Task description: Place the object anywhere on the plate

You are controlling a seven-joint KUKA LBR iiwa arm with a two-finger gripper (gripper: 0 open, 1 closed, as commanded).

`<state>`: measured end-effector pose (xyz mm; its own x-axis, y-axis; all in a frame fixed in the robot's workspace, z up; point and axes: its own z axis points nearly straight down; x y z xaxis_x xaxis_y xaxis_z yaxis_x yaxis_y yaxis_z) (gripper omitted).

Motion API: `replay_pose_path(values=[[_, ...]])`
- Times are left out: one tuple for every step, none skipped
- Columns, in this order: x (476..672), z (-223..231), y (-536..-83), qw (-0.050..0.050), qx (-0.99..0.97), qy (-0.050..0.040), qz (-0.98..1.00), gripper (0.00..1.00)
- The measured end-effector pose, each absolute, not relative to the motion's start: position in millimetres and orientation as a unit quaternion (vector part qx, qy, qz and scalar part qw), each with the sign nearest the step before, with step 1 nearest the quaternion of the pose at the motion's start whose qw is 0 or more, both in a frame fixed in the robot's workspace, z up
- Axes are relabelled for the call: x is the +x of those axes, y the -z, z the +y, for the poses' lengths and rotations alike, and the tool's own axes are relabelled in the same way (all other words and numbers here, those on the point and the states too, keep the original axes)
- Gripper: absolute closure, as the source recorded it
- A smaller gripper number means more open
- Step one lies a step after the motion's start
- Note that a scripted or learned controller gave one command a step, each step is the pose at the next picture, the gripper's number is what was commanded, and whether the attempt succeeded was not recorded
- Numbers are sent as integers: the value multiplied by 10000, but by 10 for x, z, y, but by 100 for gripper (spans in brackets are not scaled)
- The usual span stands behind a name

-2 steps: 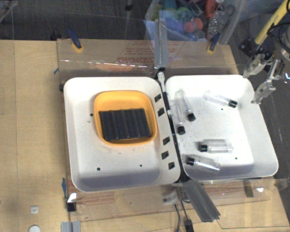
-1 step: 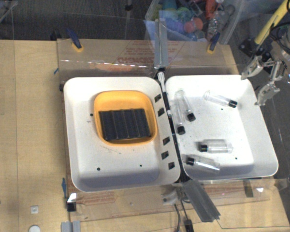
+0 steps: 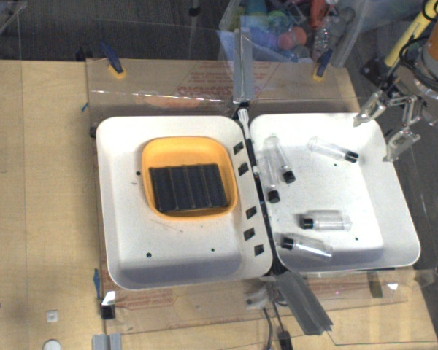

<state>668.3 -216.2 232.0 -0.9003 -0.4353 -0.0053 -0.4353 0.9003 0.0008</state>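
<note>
Camera view: the gripper [image 3: 385, 126] hangs over the right bin's [image 3: 394, 224] upper right corner, fingers spread wide with nothing between them. Clear vials lie in this bin: one [image 3: 333, 150] just left of the gripper, two [image 3: 276, 162] side by side near the divider, one [image 3: 323, 222] lower down, one [image 3: 304, 246] at the front. The orange plate [image 3: 152, 155] sits in the left bin [image 3: 124, 232], bearing a black ribbed block [image 3: 188, 188], well apart from the gripper.
</note>
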Motion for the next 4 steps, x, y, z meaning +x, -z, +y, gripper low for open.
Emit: replay_pose_path(values=[[6683,-2215,-2292,41,-3893,-2,9211,0],[6686,-2214,-2410,50,-5387,9,8425,0],[6683,-2211,-2359,42,-6404,5,7680,0],[6680,-2213,-2339,41,-7632,5,6462,0]])
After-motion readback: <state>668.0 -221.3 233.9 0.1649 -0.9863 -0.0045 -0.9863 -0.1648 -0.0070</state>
